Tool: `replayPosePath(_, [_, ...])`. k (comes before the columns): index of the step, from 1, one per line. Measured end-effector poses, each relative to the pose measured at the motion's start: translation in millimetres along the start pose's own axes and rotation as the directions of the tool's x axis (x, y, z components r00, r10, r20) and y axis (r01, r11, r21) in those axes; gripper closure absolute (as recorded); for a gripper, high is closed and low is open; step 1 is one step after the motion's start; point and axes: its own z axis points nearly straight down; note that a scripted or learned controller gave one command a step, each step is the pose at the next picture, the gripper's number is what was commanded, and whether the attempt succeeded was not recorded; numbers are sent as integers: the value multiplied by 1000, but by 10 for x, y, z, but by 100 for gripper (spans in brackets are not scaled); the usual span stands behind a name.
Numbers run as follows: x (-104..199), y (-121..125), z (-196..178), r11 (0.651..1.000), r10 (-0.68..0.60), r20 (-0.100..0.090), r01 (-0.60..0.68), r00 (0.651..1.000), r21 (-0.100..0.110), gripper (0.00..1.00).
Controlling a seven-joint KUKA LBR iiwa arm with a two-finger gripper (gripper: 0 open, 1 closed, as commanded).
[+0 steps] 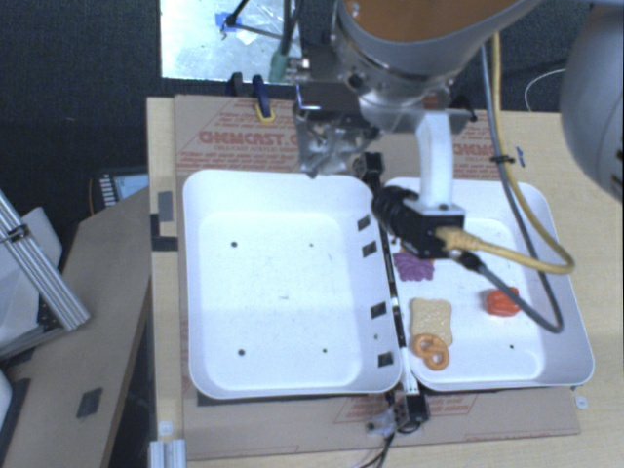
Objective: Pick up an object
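1. The gripper [336, 154] hangs over the far edge of the left bin [210, 213], near that bin's far right corner. Its metal parts blur together, so whether it is open or closed cannot be told. No object shows in it.
2. The arm [419, 18], with its orange band, fills the top of the view above the gripper. A white bracket [436, 164] drops from it to a black unit [414, 227], and a yellow cable [517, 252] loops from that unit over the right bin [561, 349].
3. The left bin is a shallow white tray. Its floor shows a few small dark dots.
4. The right bin holds four objects:
   - a purple object [413, 266], small and ragged at the edges, near the bin's left wall, just beside the black unit;
   - a tan cracker-like square [431, 317], flat, nearer the front edge;
   - an orange pretzel-shaped ring [431, 350], touching the square's front edge, near the front left corner;
   - a red-orange rounded object [502, 303], toward the bin's middle, beside a grey cable.
5. Both bins rest on a cardboard sheet [234, 135] printed in red.
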Motion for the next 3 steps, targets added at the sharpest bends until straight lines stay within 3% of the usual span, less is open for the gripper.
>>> replayPosePath(1, [-15,-18,1744,1000,5,9,-5,1000,17,100])
replayPosePath(2, [-811,604,3261,1000,14,9,-14,1000,11,100])
replayPosePath(3, [-1798,284,3022,1000,15,6,-15,1000,3,100])
